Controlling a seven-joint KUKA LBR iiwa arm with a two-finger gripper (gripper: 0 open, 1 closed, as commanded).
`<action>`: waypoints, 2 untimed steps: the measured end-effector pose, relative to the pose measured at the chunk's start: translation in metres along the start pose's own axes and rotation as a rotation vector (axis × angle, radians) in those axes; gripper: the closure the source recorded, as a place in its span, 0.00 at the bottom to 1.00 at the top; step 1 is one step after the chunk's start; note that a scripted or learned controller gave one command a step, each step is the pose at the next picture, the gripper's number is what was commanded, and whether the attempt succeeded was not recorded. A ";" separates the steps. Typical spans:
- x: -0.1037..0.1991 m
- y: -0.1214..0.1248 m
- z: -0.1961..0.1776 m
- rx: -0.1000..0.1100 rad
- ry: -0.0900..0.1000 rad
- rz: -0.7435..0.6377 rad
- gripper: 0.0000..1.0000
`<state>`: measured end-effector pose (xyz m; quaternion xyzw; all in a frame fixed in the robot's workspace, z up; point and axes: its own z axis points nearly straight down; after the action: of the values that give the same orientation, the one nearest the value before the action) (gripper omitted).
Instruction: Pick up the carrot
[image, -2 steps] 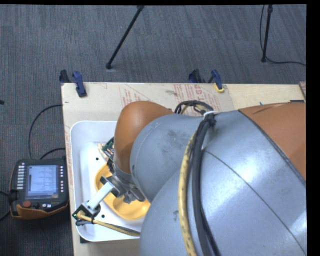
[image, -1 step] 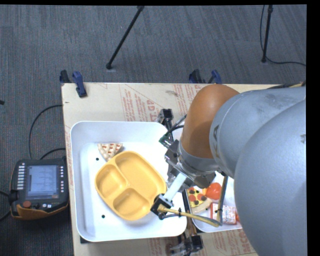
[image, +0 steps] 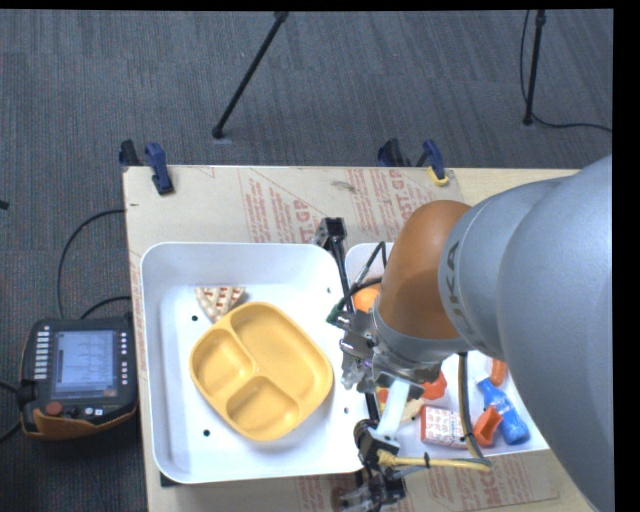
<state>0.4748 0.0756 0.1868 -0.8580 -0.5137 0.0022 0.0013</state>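
Observation:
The grey arm with its orange band covers most of the right bin (image: 352, 262). My gripper (image: 356, 362) hangs over that bin's left wall, close to the divide between the two bins. An orange rounded thing (image: 366, 298), possibly the carrot, peeks out just above the gripper at the arm's left edge, mostly hidden. A second orange-red piece (image: 434, 386) shows below the wrist. Nothing can be seen between the fingers.
The left bin (image: 160, 400) holds a yellow divided plate (image: 262, 370) and a waffle piece (image: 220, 298) at its upper left. In the right bin's lower corner lie a pink-and-white packet (image: 440, 425), a blue thing (image: 506, 416) and a small orange thing (image: 485, 427).

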 end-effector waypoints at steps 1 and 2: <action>0.009 0.028 0.000 0.000 0.001 0.403 1.00; 0.029 -0.009 -0.052 0.000 0.002 0.775 1.00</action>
<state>0.4812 0.1053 0.2384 -0.9885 -0.1513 0.0016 0.0006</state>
